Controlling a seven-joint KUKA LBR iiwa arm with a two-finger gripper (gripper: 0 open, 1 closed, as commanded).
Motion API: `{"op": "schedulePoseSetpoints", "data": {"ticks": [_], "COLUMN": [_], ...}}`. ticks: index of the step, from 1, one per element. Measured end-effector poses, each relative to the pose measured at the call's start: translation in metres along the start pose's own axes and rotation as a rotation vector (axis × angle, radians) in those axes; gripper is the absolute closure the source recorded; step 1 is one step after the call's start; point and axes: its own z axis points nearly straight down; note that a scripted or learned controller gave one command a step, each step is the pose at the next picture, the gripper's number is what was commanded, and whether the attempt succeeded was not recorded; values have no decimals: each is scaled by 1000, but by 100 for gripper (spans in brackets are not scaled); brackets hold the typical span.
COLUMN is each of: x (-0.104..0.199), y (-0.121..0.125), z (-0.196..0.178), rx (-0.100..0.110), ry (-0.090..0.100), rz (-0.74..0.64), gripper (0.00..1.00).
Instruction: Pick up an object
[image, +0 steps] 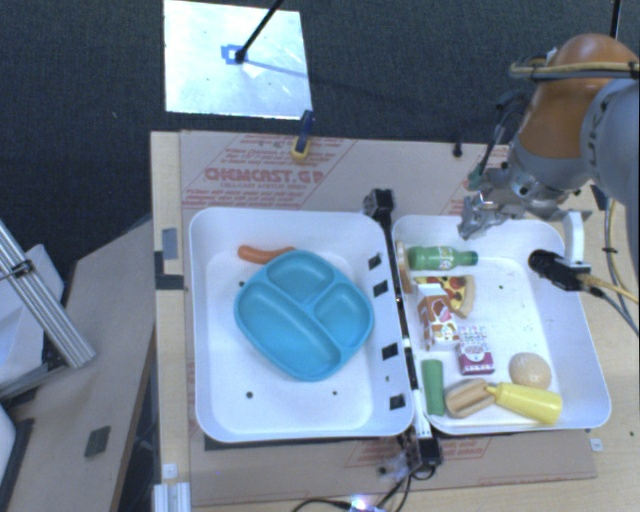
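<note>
The gripper (478, 215), jaws seemingly apart and empty, hovers at the right bin (585, 345)'s far edge just above the green bottle (441, 258), which, lying on its side, may roll from a descending pinch.

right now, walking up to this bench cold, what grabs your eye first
The blue divided tray stands out most, lying tilted in the left bin with an orange sausage-like piece just behind it. Next is the clutter of toy food along the right bin: a green bottle, a pizza slice and a yellow bottle. The grey arm's gripper hangs over that bin's far edge.
</note>
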Motion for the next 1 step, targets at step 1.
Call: {"op": "schedulePoseSetpoints", "data": {"ticks": [1], "x": [57], "y": [-14], "z": [-9], "rx": [0], "ry": [0], "rz": [0], "gripper": [100]}}
